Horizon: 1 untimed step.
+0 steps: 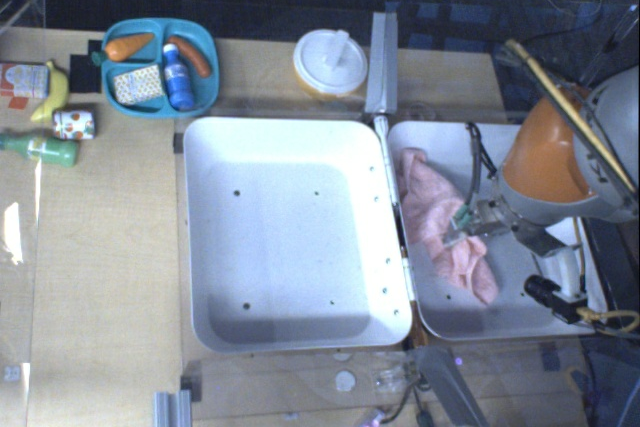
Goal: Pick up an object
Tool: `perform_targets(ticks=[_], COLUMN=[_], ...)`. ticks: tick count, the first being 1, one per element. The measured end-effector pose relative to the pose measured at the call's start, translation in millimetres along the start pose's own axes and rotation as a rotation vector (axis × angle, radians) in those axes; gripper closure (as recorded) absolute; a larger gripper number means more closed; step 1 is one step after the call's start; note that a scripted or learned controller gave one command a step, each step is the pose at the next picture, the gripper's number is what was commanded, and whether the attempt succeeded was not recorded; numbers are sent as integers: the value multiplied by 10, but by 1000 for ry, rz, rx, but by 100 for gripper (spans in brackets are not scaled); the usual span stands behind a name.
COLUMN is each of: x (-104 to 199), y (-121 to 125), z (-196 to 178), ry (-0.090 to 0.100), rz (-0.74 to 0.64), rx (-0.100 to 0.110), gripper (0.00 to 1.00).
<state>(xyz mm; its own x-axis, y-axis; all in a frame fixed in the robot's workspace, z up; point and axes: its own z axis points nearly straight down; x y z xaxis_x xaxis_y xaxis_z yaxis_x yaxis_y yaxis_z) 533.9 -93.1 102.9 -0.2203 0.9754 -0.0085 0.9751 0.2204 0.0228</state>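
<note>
Pink cloth (pixel 440 220) crumpled in right bin (pixel 500 320), gripper (pixel 468 221) low over it, fingers' grip unclear, wrist partly hiding them

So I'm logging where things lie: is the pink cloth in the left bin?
No, the pink cloth lies crumpled in the right bin, against its left wall, with the gripper at it.
</note>
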Motion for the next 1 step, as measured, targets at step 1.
perform_targets(ticks=[1], x=[385], y=[469], z=[-814], ry=[7], rz=[95], rx=[20], gripper=[100])
